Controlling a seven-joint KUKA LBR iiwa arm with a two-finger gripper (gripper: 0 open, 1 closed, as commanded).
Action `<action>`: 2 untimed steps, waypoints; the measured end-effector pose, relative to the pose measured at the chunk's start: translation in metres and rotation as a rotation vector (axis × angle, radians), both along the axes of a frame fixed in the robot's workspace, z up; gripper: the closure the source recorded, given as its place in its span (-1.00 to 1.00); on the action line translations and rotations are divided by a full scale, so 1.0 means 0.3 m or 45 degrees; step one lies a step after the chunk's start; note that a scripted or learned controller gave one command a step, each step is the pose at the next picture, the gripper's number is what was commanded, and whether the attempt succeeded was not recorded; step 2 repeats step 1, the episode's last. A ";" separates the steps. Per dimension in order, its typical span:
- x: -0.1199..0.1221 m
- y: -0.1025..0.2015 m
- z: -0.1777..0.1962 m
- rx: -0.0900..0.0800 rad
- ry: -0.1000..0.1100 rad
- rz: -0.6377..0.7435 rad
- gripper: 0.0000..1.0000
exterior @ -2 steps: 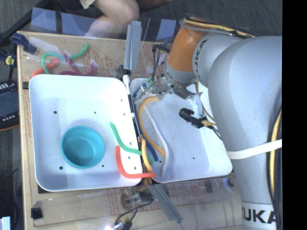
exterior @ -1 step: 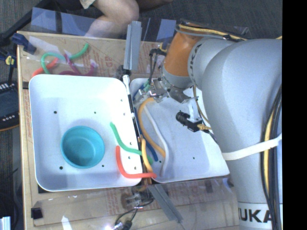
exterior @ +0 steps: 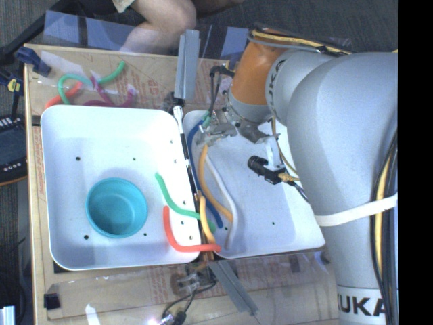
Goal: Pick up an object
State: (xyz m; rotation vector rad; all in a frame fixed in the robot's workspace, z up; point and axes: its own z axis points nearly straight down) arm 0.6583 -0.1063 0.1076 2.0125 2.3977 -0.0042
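Camera view: we see the tool [exterior: 215, 128] low at the upper left corner of the right bin [exterior: 270, 232], over a tangle of flexible tubes [exterior: 206, 181] draped across the divider. We cannot tell its state. We judge that a tube could snag or slip, dragging the teal bowl's [exterior: 116, 207] neighbours.
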 end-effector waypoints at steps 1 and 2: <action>-0.004 0.145 0.284 0.010 0.009 0.315 1.00; -0.004 0.145 0.284 0.010 0.009 0.315 1.00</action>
